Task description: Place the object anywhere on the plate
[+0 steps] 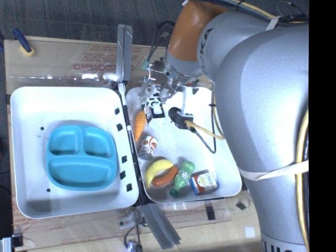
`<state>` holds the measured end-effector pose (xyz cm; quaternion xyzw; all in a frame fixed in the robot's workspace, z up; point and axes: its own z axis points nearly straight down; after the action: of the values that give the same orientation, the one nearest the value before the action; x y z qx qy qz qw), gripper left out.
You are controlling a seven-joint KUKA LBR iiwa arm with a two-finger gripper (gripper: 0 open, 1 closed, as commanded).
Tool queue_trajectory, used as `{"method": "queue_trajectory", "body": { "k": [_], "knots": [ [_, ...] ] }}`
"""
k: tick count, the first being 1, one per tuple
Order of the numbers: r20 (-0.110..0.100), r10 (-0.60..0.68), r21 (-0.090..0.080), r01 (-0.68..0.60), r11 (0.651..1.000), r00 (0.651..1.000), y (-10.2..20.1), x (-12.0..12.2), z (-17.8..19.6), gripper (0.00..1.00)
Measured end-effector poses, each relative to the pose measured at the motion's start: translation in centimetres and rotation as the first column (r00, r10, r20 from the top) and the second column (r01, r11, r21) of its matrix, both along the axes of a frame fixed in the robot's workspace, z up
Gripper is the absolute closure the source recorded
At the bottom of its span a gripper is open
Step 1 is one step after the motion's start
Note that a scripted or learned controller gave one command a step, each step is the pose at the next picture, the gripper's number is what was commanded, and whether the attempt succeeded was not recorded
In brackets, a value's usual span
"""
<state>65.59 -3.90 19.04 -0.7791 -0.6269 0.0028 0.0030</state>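
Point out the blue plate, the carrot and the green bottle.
blue plate (81,178): camera view, bare floor of its long lower compartment.
carrot (139,126): camera view, middle of its orange body.
green bottle (181,178): camera view, middle of its body.

Two white bins are sitting side by side: left bin is holding one blue plate; right bin is holding one carrot, one can, one banana, one sausage, one green bottle, one carton.

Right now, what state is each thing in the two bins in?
Plate: flat in left bin, nothing on it.
Carrot: lying in right bin by the divider.
Can: on its side.
Banana: lying flat.
Green bottle: on its side.
End effector: low over right bin.
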Motion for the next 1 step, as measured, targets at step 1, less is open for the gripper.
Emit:
{"method": "queue_trajectory", "body": {
  "k": [1],
  "knots": [
    [0.003, 0.024, -0.001, -0.024, 1.0, 1.0, 6.06, -3.83, 0.05, 1.0]
  ]
}}
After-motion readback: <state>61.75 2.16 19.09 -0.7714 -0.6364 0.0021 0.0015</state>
